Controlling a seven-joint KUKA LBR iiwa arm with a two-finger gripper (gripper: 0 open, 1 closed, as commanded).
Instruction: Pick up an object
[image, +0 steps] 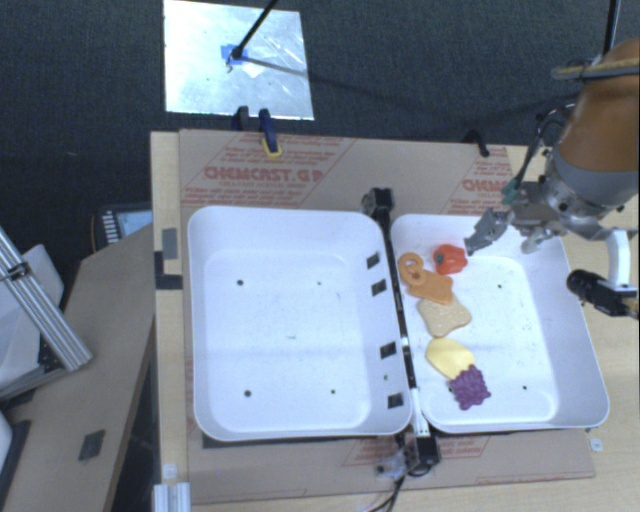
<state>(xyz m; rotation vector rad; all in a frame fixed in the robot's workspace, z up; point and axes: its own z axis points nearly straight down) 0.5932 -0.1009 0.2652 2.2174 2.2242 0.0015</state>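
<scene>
Both bins are white. A red pepper, orange piece and tan slice lie there. Beside them sit a yellow lump and purple grapes.

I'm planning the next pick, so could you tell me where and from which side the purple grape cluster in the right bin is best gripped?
Grip the purple grape cluster across its narrow middle, coming straight down from above. It lies flat on the right bin floor. The yellow piece touches its upper left, so probably set the fingers on its left and right flanks, which look free.

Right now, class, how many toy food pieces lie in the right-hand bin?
5, all along the right bin's left side: an orange ring, a red piece, an orange piece, a beige piece and a yellow piece. The purple cluster may make six.
</scene>
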